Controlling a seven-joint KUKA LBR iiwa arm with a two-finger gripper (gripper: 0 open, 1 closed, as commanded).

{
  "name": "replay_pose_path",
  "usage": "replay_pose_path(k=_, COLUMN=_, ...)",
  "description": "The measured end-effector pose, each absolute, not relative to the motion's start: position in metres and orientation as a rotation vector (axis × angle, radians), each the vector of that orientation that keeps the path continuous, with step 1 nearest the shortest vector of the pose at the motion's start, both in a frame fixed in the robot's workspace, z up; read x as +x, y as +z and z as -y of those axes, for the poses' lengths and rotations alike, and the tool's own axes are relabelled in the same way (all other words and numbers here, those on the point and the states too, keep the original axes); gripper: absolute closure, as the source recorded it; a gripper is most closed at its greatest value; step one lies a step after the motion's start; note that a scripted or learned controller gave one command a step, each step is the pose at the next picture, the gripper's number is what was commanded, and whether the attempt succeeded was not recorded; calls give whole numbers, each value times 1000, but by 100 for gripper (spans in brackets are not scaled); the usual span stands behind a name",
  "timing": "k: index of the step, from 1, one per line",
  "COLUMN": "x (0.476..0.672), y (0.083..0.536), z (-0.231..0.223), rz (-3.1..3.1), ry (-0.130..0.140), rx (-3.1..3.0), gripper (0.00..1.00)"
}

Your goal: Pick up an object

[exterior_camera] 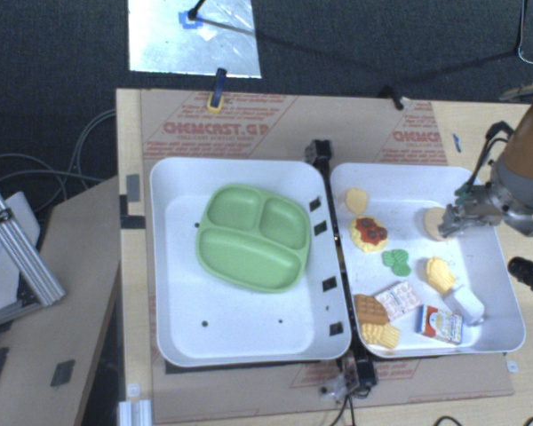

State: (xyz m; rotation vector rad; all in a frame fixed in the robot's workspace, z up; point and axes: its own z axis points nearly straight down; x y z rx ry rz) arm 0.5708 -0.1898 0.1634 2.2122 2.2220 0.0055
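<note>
while the gripper [450,223] hangs low in the right bin [506,322], a round tan toy [433,221] sits just to its left, touching; can't tell how the jaws stand.

A pale green plastic divided plate [253,238] lies in the left shallow white bin [173,327], on a brown cardboard-covered bench [249,127], near a shiny metal sheet [160,25] beyond it.
</note>
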Motion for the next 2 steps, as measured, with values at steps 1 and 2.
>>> replay_pose_path(k=1, x=562, y=218, z=192, rz=-2221, ry=5, rx=2213, gripper=100)
replay_pose_path(k=2, x=563, y=225, z=192, rz=-2224, ry=3, rx=2215, gripper=100)
